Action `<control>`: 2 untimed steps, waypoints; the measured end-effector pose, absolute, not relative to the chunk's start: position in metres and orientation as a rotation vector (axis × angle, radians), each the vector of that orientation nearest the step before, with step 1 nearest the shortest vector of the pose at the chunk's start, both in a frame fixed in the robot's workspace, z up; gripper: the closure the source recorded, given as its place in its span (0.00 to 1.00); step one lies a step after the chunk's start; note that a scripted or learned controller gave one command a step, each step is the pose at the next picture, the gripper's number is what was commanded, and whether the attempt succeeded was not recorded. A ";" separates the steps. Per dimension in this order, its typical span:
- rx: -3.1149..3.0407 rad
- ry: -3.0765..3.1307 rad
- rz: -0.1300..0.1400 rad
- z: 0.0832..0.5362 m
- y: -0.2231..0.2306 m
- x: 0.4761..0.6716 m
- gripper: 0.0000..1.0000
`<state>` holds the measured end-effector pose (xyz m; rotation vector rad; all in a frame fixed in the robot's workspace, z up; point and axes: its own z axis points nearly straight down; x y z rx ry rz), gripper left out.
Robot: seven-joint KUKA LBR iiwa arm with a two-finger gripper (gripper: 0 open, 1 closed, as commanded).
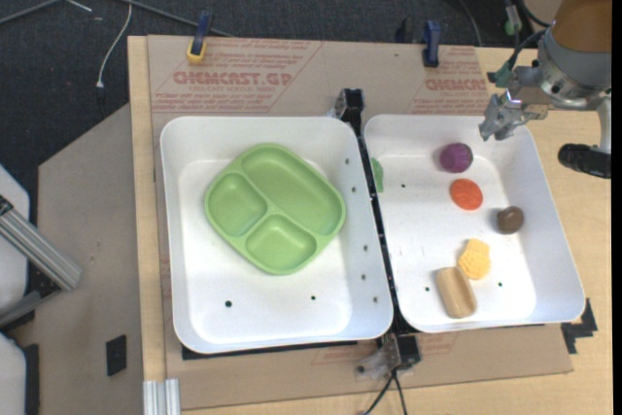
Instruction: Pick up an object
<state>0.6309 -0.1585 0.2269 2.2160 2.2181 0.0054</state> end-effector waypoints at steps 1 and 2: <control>2.220 2.228 0.000 0.224 -0.119 0.614 1.00; 2.220 2.229 0.000 0.227 -0.080 0.594 1.00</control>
